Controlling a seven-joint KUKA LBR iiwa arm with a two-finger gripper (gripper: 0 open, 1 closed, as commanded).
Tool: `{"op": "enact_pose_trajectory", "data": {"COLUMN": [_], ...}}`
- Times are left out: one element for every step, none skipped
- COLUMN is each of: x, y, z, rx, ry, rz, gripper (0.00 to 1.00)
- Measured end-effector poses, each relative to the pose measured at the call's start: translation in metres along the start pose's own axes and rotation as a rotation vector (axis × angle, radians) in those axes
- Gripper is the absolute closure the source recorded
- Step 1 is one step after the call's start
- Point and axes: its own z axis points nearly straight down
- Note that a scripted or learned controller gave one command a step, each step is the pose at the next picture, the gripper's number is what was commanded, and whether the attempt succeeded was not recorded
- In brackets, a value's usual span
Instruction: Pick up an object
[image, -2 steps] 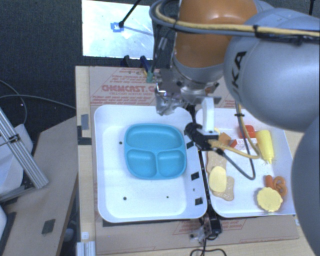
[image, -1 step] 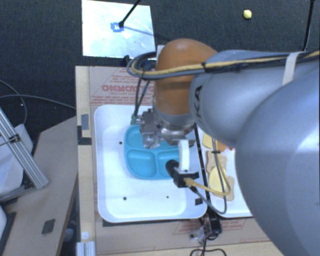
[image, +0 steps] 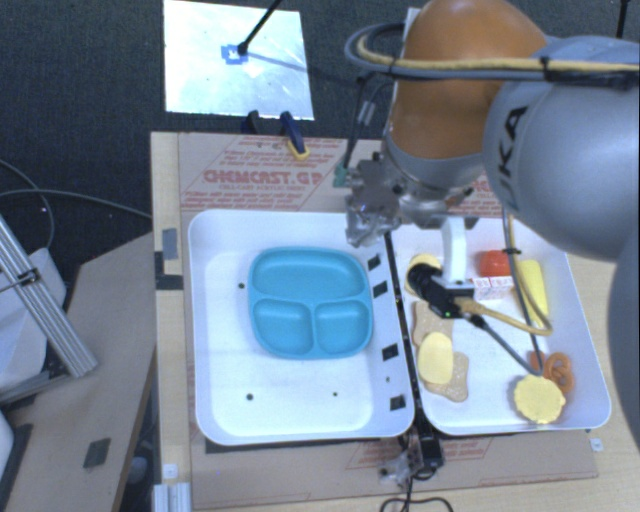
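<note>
Arm (image: 560, 150) is the biggest thing in the room, a grey bulk with its orange band, leaning in over the far edge of the two white bins. Its gripper (image: 368, 228) hangs just above the far end of the wall the bins share. Whether it is apart or together I cannot tell from here, and I see nothing held in it. The left bin (image: 215, 330) carries a blue divided plate (image: 308, 302) lying flat in its middle. I would guess it is stiff, slick plastic, light but broad, with only a thin rim to catch, so it looks a poor choice. The right bin (image: 590, 390) holds the likelier pickings, a scatter of toy food that I take to be light and not at all fragile. A tan bread slice (image: 457, 378) lies by the shared wall toward the near edge with a pale yellow oval (image: 435, 357) resting on it. Both sit low and flat, which makes them awkward to pinch from above. A yellow corn cob (image: 531, 285) lies near the right wall; it is rounded and probably slippery, so it is best taken across its narrow width at mid-length. A yellow disc (image: 539, 399) sits in the near right corner, where the walls would crowd any approach. A red-orange piece (image: 493, 263) beside the cob toward the far edge looks chunky and stands proud, so it seems the easiest hold. An orange pretzel (image: 558, 370) just beyond the disc is thin and small.
</note>
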Motion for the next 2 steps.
{"op": "enact_pose_trajectory", "data": {"x": [-0.058,-0.062], "y": [-0.052,-0.072], "z": [0.073,-0.097], "rx": [0.02,-0.009], "ry": [-0.003,0.005], "rz": [0.002,-0.009], "gripper": [1.0,1.0]}}
